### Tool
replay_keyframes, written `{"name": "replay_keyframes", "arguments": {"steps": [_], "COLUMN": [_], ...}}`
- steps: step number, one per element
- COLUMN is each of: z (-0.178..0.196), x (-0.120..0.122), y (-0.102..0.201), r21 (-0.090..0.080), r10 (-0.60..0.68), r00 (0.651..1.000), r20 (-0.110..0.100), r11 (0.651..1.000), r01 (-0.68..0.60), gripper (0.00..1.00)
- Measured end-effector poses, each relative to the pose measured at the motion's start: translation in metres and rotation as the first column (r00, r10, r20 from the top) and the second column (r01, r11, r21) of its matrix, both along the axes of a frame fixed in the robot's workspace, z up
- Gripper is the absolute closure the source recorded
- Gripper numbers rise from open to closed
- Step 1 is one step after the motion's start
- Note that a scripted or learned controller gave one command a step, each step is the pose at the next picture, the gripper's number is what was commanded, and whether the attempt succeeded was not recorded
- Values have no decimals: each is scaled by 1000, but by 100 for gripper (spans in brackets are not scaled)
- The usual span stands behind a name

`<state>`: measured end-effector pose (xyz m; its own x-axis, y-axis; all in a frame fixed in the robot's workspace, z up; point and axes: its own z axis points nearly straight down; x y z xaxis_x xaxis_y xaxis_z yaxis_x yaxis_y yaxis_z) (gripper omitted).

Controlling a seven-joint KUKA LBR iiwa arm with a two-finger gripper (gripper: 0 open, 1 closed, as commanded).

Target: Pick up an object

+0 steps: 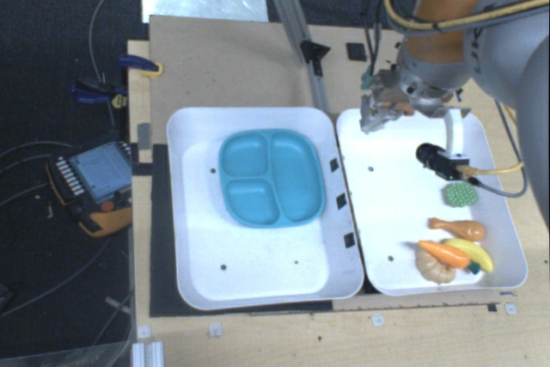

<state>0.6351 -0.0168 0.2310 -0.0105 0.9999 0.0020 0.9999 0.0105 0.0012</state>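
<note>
Honestly, I cannot tell how the gripper point(375, 118) is set, and the toy food point(454, 250) sits well apart, so it might miss.

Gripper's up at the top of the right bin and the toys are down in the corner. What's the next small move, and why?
Probably swing the gripper toward the near right corner: it hangs over bare bin floor, while the green ball, drumstick, carrot and banana cluster there.

Right bin point(378, 211) middle open; toys point(451, 252) crowd corner.
</note>
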Motion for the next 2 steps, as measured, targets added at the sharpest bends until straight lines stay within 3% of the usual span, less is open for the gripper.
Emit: {"name": "replay_keyframes", "arguments": {"steps": [1,2], "z": [-11,1], "x": [-15,-29], "y": [49,104], "r21": [0,1], "r10": [-1,1], "r00": [1000,1000], "r20": [-2,0], "r11": [1000,1000], "r01": [1,-1], "gripper": [100,100]}}
